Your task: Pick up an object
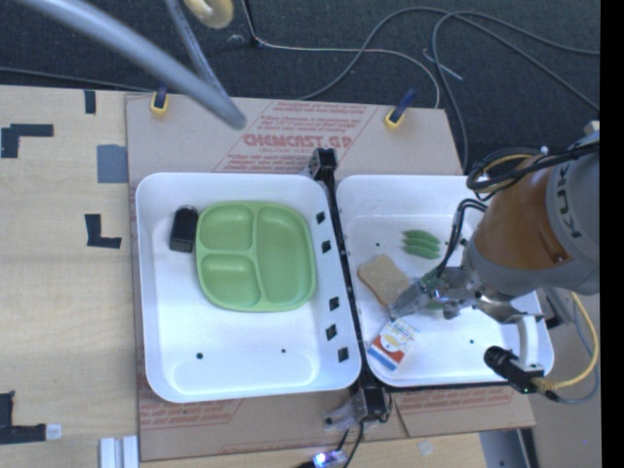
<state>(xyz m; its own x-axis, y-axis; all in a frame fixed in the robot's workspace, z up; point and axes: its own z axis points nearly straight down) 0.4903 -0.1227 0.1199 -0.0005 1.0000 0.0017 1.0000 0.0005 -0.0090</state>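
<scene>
The fingers [408,301] are seen low in the right bin [507,188], their tips lying against the right edge of the bread slice [382,276]. Whether they are spread or closed cannot be told, since they are small and blurred, and nothing is seen between them. Behind them the grey wrist and the orange band of the arm [531,227] take up the right part of that bin, so its right wall is mostly covered.

Relative to the bread, the green pods [421,243] lie up and to the right, apart from it and near the arm. The carton [392,344] lies just below the bread, near the bin's front wall. Bare white floor is seen above the bread, toward the back wall, and to the right of the carton along the front.

To the left of the bread, past the black divider [336,261] where the two bins meet, the left bin [161,359] is seen. In it a green tray [255,256] with three compartments sits toward the back, and a black block [183,229] touches the tray's left edge. The front half of that bin is open floor. Both bins rest on a cardboard sheet [292,135] on the table [58,291].
</scene>
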